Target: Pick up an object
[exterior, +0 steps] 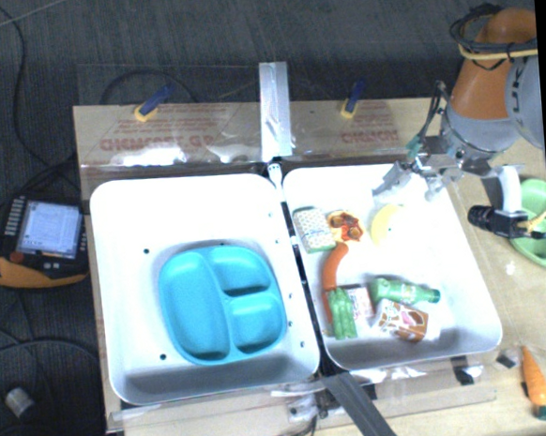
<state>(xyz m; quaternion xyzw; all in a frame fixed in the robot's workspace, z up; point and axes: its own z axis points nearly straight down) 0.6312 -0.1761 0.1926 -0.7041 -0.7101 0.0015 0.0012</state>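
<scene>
I am hovering over the right bin (466, 272), my jaws (411, 175) spread open and holding nothing; the yellow piece (383, 221) is lying just below, and its curved skin is risking a slip

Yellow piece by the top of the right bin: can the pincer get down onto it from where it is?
Probably yes. The pincer hovers just up and right of the yellow piece, with bare bin floor between; the orange-red item lies apart to its left.

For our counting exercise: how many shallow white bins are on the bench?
2. The left bin holds a blue divided tray; the right bin, beside it, holds small items. None look hidden.
</scene>
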